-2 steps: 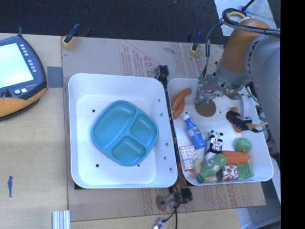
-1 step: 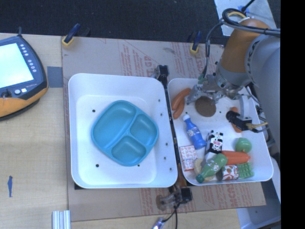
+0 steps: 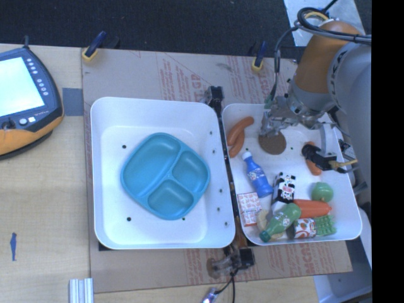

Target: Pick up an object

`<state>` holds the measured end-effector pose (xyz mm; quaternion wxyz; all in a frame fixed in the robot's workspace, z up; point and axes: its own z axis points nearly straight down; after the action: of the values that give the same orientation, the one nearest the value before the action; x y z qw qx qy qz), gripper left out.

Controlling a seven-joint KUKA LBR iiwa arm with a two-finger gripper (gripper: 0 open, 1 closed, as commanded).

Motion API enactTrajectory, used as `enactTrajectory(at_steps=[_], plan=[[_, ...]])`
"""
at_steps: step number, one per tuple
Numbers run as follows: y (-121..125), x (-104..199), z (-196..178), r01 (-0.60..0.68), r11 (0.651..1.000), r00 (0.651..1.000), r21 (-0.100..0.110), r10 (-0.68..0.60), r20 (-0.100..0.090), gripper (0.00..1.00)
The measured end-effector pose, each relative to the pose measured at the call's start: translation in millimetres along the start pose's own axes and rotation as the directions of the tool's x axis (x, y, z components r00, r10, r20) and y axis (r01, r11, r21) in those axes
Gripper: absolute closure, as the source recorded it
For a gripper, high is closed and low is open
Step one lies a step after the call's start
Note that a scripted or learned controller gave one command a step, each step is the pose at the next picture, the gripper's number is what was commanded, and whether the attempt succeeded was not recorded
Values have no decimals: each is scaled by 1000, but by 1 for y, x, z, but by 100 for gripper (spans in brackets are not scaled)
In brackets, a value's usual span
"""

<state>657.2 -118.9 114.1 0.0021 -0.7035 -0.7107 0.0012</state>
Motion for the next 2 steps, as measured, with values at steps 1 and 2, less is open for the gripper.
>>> enactTrajectory(at_steps=[1, 2], plan=[[0, 0, 0, 1, 1000, 1000, 1, -1, 0, 0], [0, 23, 20, -5, 1000, 1000, -3, 5, 4, 0]])
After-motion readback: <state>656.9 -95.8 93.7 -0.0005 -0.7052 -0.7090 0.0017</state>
